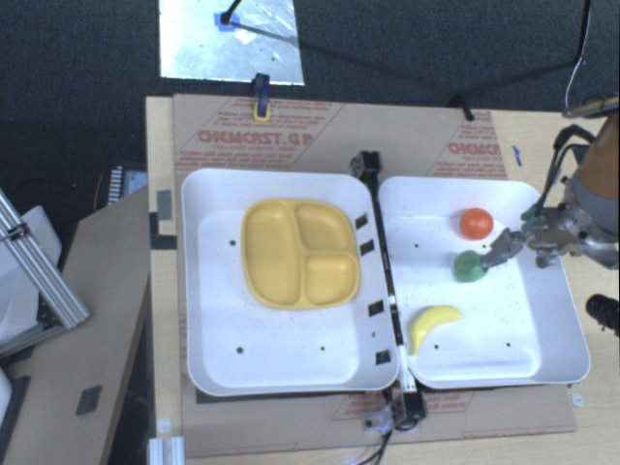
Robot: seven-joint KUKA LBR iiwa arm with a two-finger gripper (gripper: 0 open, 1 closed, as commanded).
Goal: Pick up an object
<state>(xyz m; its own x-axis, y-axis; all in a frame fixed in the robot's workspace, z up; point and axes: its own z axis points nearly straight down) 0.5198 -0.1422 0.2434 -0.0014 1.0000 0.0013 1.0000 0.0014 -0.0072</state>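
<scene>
In the right bin (542, 356) lie three things: an orange ball (476, 223) toward the back, a small green object (470, 266) just in front of it, and a yellow banana (431, 325) near the front left. My gripper (509, 238) reaches in from the right and hovers just right of the green object and the orange ball. Its fingers stand apart, so it is open, and nothing is between them. One fingertip (492, 257) points at the green object and almost touches its right side.
The left bin (208, 352) holds a yellow divided plate (298, 253). A black divider with clips (380, 260) runs between the bins. The arm's wrist and cables (591, 211) hang over the right bin's right edge.
</scene>
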